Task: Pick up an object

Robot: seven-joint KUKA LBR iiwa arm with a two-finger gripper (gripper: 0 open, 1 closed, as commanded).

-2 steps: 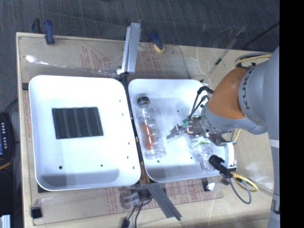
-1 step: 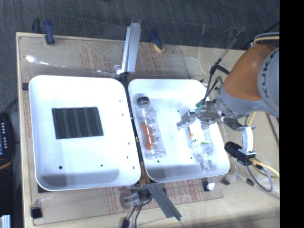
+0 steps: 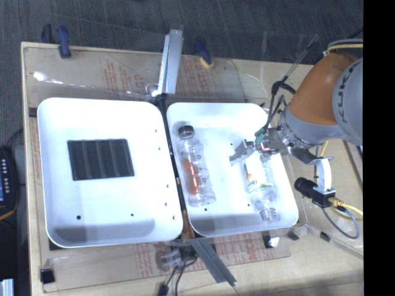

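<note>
Camera view, contents of bench (image 3: 92,261):
Left bin (image 3: 52,165): one dark ribbed mat (image 3: 100,159), flat, towards the bin's far left part.
Right bin (image 3: 213,119): two clear bottles. Bottle one (image 3: 194,168), dark cap towards the far edge, lies lengthwise along the left wall, orange-red label at mid-body. Bottle two (image 3: 260,187) lies along the right wall, its cap towards the near right corner.
Arm (image 3: 327,100): over the right bin's right edge. Gripper (image 3: 250,150) low above the far end of bottle two, perhaps touching it; whether its claw is released or clenched I cannot tell.
</note>
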